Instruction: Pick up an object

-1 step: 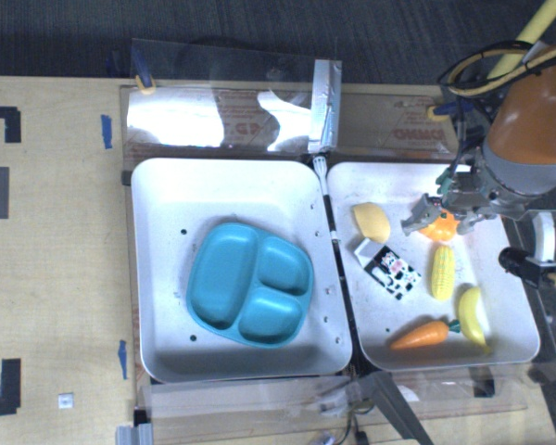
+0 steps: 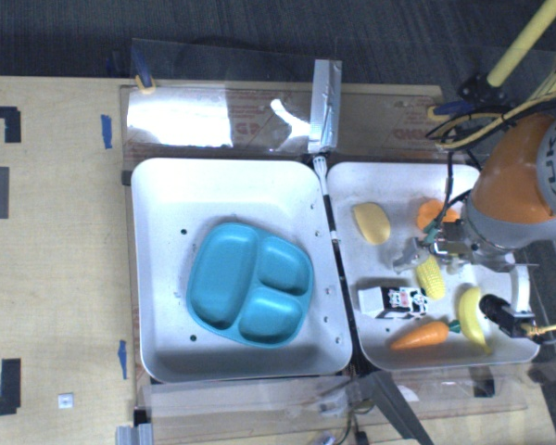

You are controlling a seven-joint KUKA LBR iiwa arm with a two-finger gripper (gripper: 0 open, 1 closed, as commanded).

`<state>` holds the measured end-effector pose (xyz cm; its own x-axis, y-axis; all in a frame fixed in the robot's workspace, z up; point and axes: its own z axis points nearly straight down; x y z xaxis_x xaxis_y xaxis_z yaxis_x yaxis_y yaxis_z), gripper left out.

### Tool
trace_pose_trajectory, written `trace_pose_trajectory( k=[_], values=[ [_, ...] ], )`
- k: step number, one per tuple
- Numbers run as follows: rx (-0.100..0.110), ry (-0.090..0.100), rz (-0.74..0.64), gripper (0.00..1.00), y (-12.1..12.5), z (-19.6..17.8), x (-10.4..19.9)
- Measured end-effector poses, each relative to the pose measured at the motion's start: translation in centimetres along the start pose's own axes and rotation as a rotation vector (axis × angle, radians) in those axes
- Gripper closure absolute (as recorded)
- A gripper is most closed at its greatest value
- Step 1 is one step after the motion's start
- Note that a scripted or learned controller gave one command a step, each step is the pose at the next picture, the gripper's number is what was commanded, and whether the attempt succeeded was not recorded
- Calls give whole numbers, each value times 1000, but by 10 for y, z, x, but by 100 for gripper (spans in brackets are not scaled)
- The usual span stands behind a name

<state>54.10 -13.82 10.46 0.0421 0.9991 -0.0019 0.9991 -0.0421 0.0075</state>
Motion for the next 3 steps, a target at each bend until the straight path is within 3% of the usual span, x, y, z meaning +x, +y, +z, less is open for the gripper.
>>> trace_pose_trajectory(
  k=[1, 2, 3],
  values=[
    [4, 1, -55, 0, 16, 19, -33],
    [-4, -1, -55, 100, 18, 7, -33],
    [2, 3, 29, 100, -19, -81, 39]
  ],
)
